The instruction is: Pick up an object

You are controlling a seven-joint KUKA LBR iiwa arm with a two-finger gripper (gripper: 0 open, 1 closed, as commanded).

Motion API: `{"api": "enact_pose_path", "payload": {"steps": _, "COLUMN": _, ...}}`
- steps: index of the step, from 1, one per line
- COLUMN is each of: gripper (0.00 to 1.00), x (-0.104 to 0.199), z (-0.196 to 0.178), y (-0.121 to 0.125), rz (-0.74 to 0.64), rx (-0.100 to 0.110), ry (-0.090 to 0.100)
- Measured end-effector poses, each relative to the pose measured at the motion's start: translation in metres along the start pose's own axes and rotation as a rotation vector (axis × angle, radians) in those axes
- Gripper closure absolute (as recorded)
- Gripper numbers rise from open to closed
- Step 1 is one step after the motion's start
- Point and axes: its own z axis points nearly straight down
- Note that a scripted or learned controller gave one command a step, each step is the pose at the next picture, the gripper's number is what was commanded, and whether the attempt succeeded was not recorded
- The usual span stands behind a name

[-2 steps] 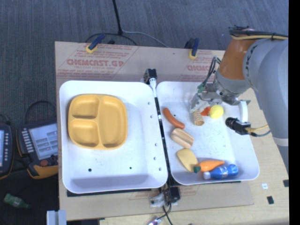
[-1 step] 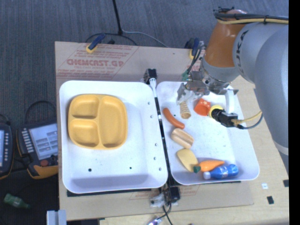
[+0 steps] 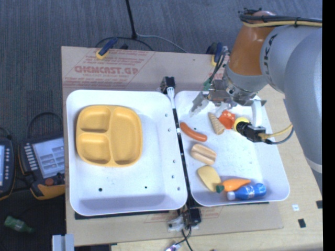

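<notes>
Two white bins: the left bin [image 3: 84, 192] holds one yellow tray [image 3: 109, 135]. The right bin [image 3: 272, 161] holds seven toy foods, clustered lower centre (open floor along its right edge). The gripper [image 3: 201, 102], fingers apart and holding nothing, hovers at its upper left, near the sausage [image 3: 193, 132].

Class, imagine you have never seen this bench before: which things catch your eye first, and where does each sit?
The big grey arm with its orange band reaches in from the right, its gripper hanging over the far end of the right bin. A yellow divided tray lies alone in the left bin. Toy foods scatter the right bin: a red sausage, a hot dog bun, a carrot and a blue bottle.
</notes>
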Motion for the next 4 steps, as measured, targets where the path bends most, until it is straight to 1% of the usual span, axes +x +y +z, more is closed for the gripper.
{"api": "enact_pose_path", "payload": {"steps": 1, "gripper": 0.0, "x": 0.038, "z": 0.0, "y": -0.052, "rz": -0.057, "rx": 0.0, "ry": 0.0}}
{"api": "enact_pose_path", "payload": {"steps": 2, "gripper": 0.0, "x": 0.028, "z": 0.0, "y": -0.07, "rz": -0.318, "rx": 0.001, "ry": 0.0}}
{"api": "enact_pose_path", "payload": {"steps": 3, "gripper": 0.0, "x": 0.028, "z": 0.0, "y": -0.07, "rz": -0.319, "rx": 0.001, "ry": 0.0}}
{"api": "enact_pose_path", "payload": {"steps": 4, "gripper": 0.0, "x": 0.019, "z": 0.0, "y": -0.068, "rz": -0.372, "rx": -0.001, "ry": -0.001}}
